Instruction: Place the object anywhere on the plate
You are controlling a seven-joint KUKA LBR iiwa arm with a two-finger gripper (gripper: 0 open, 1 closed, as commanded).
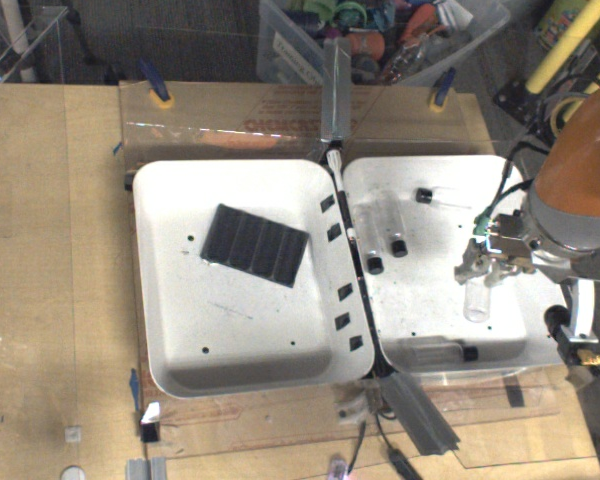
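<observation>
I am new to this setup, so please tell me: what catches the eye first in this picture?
First, the dark ribbed plate, lying at a slant in the left bin. Next, the grey and orange arm reaching in from the right, its gripper over the right bin with a clear tube below it. Behind the bins, a clear box is full of colourful objects.

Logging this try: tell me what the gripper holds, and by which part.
It cannot be told. The gripper hangs over the right bin by a clear tube; a grip is not visible.
</observation>
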